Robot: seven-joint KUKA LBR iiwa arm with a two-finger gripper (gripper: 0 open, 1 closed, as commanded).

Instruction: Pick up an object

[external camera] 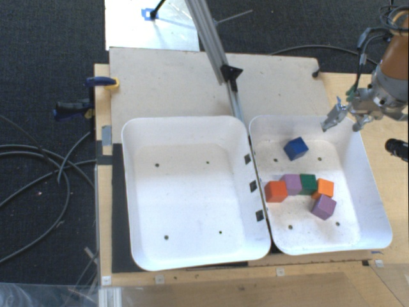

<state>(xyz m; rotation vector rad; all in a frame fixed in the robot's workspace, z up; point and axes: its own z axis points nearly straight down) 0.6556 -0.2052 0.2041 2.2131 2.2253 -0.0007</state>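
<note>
a: what's in the right bin (367, 197)?
b: a blue cube (296, 148) near its top, then lower, clustered, an orange cube (276, 191), purple (293, 183), green (308, 183), small orange (325, 187) and another purple (323, 206).
a: the gripper (346, 117)?
b: upper right of frame, over the bin's top rim, fingers apart, gripping nothing.

Two bins side by side on the surface (192, 82), blocks in the right one.

The left bin (137, 235) and right bin (374, 226) touch along their inner walls. In the right bin, one block (296, 148) sits alone toward the far side. Nearer the camera, a row of four blocks touches side to side: the leftmost (276, 191), the second (293, 183), the third (308, 183), the rightmost (325, 187). A sixth block (323, 206) lies just in front of the row's right end. The hand (346, 118) hangs over the right bin's far rim, right of the lone block.
</note>
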